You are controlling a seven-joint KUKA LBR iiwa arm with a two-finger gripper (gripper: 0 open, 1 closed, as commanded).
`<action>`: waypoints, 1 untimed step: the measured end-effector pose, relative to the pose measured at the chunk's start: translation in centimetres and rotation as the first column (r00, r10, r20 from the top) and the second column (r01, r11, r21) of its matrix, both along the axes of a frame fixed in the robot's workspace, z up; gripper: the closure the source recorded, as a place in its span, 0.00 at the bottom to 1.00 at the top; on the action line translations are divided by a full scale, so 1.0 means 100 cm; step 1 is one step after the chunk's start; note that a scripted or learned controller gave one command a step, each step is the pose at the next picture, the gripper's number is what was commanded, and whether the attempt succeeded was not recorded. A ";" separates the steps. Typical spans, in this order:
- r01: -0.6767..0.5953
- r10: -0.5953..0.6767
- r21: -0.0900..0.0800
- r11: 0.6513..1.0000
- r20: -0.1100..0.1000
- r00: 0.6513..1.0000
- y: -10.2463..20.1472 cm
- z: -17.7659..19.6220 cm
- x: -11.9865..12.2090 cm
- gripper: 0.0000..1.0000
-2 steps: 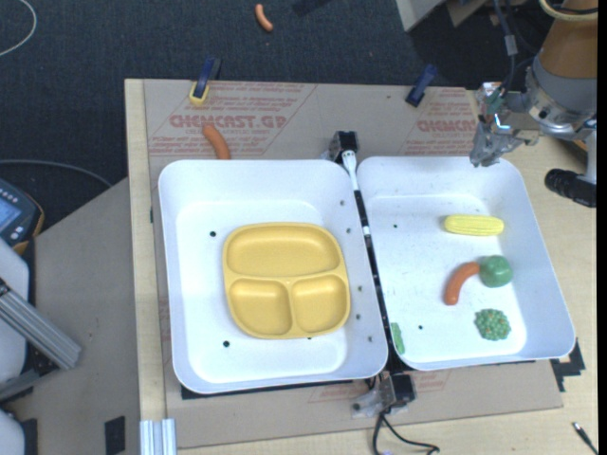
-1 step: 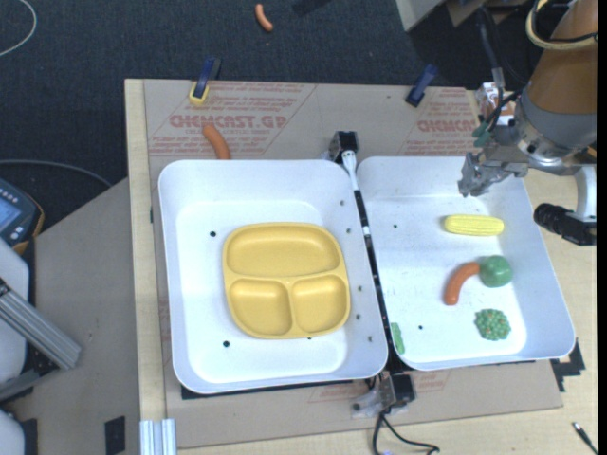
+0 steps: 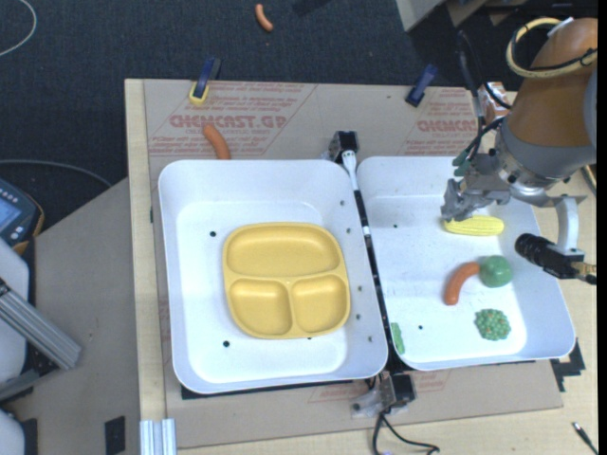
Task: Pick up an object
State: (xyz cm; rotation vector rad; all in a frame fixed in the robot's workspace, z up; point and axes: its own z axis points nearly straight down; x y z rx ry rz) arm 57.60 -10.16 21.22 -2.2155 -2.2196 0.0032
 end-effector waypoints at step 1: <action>0.000 0.000 0.000 1.000 0.001 1.000 0.025 0.011 -0.038 1.00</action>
